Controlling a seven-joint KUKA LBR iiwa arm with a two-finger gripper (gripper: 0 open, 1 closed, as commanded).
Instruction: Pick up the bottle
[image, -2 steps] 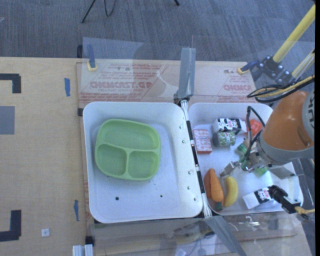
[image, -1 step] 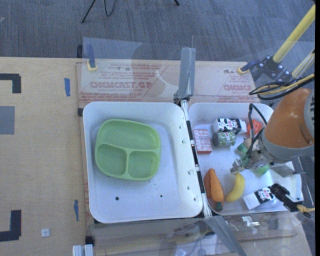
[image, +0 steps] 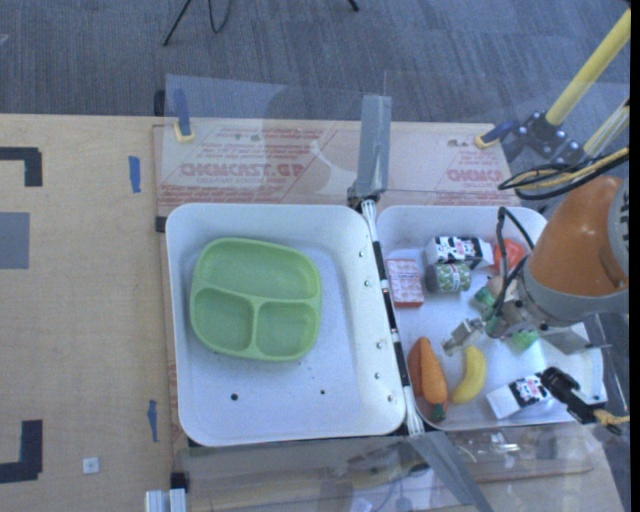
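While the end effector (image: 487, 324) is lowered into the right bin (image: 400, 225), its grip state cannot be told; the bottle (image: 449, 278) lies just beside, apparently ungrasped, near the banana (image: 470, 374).

The right bin (image: 400, 222) is crowded: carrot (image: 432, 370) and banana (image: 470, 374) near its front edge, cartons (image: 456, 249) toward the back. The left bin (image: 200, 410) has bare floor along its front, beyond the green plate (image: 256, 298).

bottle (image: 459, 249) | black-and-white label | lying on its side | right bin, far end
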